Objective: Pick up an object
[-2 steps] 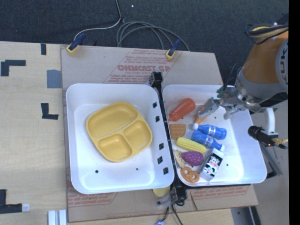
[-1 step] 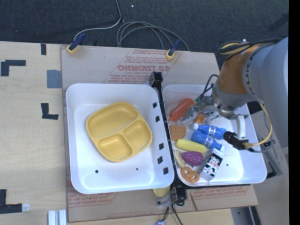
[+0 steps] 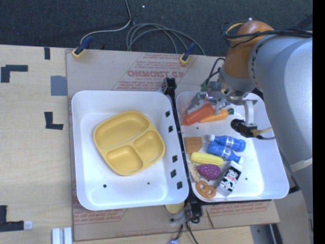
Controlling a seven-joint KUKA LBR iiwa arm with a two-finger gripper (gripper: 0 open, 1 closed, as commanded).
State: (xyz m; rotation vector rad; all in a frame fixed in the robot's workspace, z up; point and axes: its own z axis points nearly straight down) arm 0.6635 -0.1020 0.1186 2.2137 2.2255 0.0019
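We cannot tell how our gripper point(image 3: 209, 99) is set; the carrot point(image 3: 203, 115) just below could slip away.

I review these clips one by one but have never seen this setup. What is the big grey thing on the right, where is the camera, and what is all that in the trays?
The grey shape is a robot arm with an orange band, reaching in from the right. One fixed camera looks down at a slant. Two white bins sit side by side: the left bin holds a yellow divided plate; the right bin holds toy food: a carrot, corn, a blue bottle, a pretzel. The gripper is right over the carrot; a grasp cannot be confirmed.
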